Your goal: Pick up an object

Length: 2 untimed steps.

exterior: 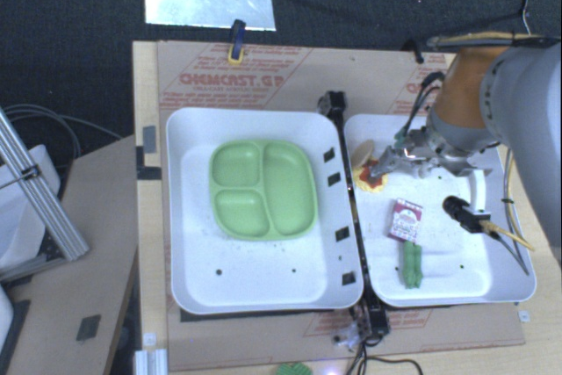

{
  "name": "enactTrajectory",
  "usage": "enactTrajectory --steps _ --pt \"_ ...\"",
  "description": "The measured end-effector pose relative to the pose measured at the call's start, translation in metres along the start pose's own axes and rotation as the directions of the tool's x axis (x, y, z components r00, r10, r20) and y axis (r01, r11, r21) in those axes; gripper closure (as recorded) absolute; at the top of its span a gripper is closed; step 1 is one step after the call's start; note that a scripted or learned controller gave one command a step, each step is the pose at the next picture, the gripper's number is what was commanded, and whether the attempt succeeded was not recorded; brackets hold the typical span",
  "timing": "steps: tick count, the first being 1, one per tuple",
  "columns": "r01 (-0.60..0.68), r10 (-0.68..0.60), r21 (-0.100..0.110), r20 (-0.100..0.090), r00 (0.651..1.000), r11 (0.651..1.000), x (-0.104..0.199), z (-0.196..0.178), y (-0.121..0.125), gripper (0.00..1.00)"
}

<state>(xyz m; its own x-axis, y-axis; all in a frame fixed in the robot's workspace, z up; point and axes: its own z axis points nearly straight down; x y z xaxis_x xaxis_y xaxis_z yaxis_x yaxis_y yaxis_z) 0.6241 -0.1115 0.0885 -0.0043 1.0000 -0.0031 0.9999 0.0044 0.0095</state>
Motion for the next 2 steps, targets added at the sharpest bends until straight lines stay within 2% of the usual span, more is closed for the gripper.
enactTrajectory --steps 1,2 --pt "0.001 -0.001 0.002 -0.002 1.000 1.000 0.0101 -0.0479 0.0162 0.00" --pt "0.000 0.000 0.007 -0.002 1.000 1.000 0.0095 -0.0446 0.0144 0.00"
